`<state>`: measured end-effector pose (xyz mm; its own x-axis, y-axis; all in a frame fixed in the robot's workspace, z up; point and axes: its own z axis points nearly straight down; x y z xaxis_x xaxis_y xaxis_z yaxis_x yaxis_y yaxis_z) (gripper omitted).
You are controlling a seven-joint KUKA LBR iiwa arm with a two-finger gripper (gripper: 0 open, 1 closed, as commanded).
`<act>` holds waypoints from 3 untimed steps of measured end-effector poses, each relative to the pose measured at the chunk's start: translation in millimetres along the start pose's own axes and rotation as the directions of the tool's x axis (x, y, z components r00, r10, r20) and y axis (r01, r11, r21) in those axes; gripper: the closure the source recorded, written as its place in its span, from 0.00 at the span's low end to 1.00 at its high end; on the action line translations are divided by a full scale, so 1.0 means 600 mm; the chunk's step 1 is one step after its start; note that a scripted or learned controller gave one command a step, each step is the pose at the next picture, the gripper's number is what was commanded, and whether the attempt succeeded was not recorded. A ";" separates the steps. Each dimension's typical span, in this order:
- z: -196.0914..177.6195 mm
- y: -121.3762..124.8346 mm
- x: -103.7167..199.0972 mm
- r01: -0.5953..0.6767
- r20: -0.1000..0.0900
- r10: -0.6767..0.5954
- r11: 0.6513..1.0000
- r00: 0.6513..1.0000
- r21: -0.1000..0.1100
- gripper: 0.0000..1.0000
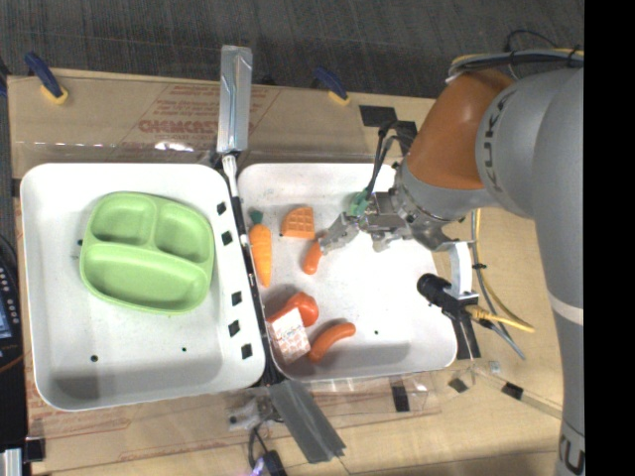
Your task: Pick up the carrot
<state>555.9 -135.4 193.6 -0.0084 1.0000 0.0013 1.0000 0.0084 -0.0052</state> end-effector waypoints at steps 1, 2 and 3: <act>-0.020 0.168 0.021 0.126 0.002 -0.126 0.992 0.992 -0.004 0.00; 0.076 0.154 0.059 0.364 0.002 -0.364 0.931 0.931 0.000 0.00; 0.128 0.045 0.060 0.785 0.001 -0.785 0.619 0.619 0.000 0.00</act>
<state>582.3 -99.1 116.6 -0.7905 0.6125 0.0036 0.6125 0.7905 -0.0023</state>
